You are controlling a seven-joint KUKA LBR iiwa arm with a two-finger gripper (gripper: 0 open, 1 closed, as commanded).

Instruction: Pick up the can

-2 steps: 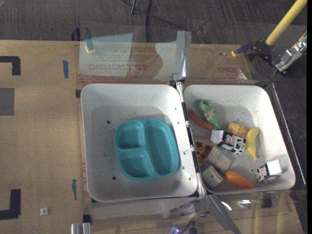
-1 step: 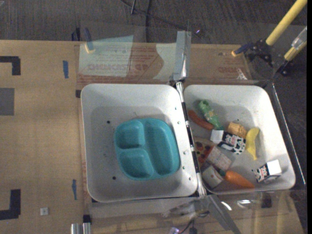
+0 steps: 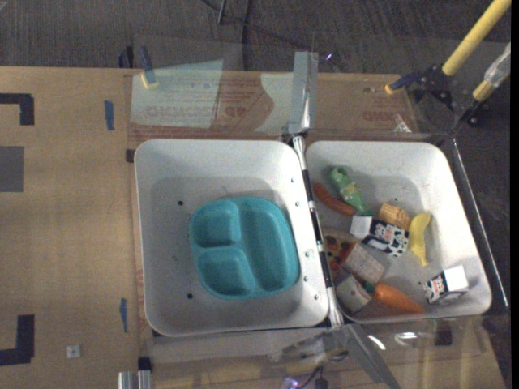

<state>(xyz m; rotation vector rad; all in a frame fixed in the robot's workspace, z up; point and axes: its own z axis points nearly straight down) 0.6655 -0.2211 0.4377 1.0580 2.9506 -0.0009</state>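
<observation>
Bench wood [image 3: 65, 241] is lying under both white bins on my feed. I am seeing the left bin [image 3: 162, 177] carrying a teal divided plate [image 3: 243, 245] at its centre. The right bin [image 3: 454, 185] is holding the clutter. A yellow banana [image 3: 420, 237] is lying at 3 o'clock, and an orange carrot [image 3: 397, 298] is resting at 6 o'clock. A green bottle [image 3: 347, 186] is lying at 11 o'clock. A cow-patterned carton [image 3: 385, 237] is sitting near the middle, with a second one [image 3: 446, 284] at 4 o'clock. What I am taking for the can [image 3: 353, 292], small and greyish, is lying at 7 o'clock, touching the carrot's blunt end.
</observation>
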